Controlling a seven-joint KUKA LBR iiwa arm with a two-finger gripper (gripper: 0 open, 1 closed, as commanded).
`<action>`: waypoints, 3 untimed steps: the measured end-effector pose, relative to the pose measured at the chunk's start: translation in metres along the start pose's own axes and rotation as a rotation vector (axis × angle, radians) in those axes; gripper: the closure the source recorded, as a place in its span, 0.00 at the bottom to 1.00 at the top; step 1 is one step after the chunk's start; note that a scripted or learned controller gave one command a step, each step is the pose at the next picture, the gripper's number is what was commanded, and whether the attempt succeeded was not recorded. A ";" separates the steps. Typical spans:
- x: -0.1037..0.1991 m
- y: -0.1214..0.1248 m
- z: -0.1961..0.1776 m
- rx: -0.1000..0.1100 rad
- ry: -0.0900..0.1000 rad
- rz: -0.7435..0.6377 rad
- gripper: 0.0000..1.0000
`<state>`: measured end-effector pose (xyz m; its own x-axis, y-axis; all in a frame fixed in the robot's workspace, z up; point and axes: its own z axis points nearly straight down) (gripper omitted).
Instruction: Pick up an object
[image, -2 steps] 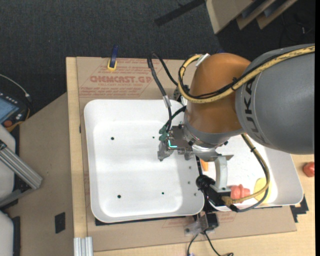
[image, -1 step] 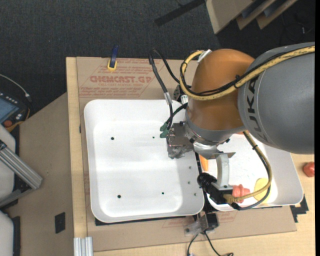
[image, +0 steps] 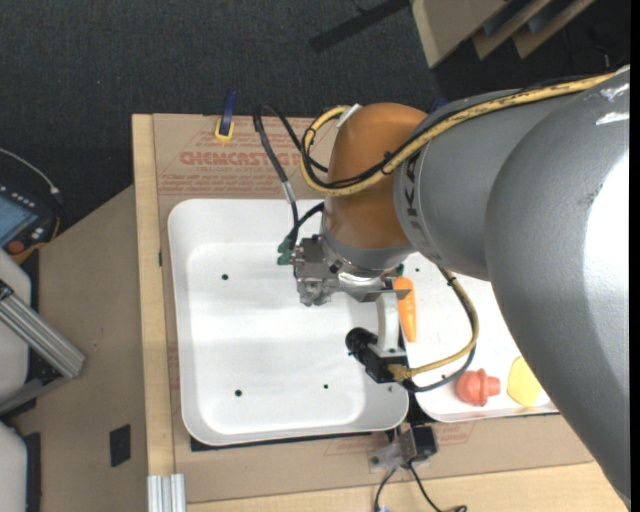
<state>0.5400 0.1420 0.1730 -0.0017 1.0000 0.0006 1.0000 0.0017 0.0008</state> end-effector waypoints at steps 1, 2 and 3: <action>0.029 0.084 -0.035 -0.010 0.001 -0.001 1.00; 0.081 0.029 -0.107 -0.003 0.002 -0.003 1.00; 0.082 0.001 -0.067 0.007 -0.002 0.001 1.00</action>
